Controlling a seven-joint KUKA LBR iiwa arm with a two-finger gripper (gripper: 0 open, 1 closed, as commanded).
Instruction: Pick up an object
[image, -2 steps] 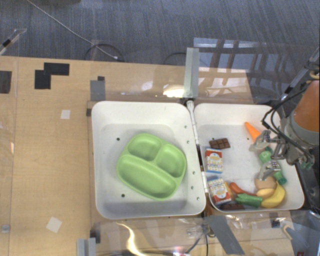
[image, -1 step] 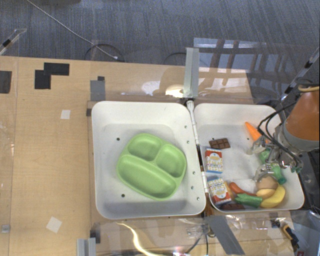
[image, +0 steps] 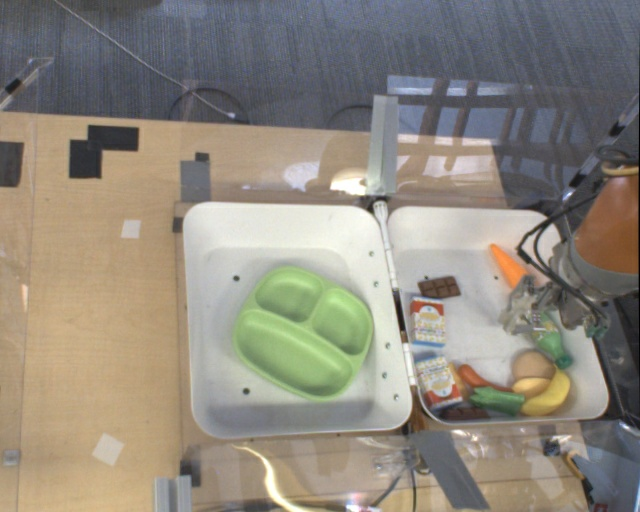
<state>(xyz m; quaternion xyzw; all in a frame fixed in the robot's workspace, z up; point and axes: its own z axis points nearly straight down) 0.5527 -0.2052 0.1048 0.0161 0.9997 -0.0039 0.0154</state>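
Two bins sit side by side here: the left bin (image: 200, 400) holds a green divided plate (image: 304, 331), and the right bin (image: 470, 225) has the clutter. The tool (image: 528, 312) hangs at right-center, can't tell if it's open or closed. Nearest pick looks like the egg (image: 532, 366) just below it, banana (image: 549, 393) curving underneath.

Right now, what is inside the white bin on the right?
The right bin holds a carrot, chocolate bar, two small cartons, banana, and the end effector. Whatever lies beneath it is covered.
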